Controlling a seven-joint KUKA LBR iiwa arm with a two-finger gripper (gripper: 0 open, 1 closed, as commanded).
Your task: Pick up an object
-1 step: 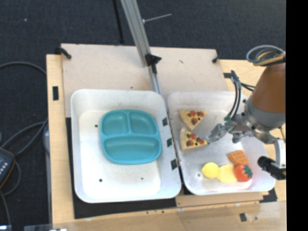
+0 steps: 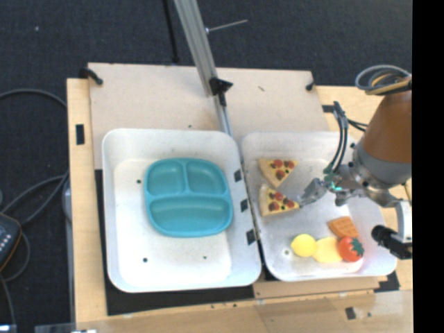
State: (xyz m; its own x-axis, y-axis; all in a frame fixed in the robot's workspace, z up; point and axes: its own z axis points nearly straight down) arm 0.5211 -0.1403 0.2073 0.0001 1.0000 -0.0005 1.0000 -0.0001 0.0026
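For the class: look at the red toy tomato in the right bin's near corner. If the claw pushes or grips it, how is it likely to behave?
The tomato looks round and smooth, so it would probably roll or slip when nudged. It lies against the yellow pieces and the orange cracker, so a push may shift them too. It looks like hollow plastic, probably light.

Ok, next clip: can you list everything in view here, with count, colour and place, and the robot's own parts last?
bins: two, white, side by side on the bench
divided plate: one, teal, in the left bin
pizza slices: two, yellow with red topping, upper left of the right bin
lemon: one, yellow, right bin's near edge
tomato: one, red, near right corner
cracker: one, orange, above the tomato
metal rail: one, grey, behind the bins
arm: one, grey and orange, right side
hand: beside the lower pizza slice
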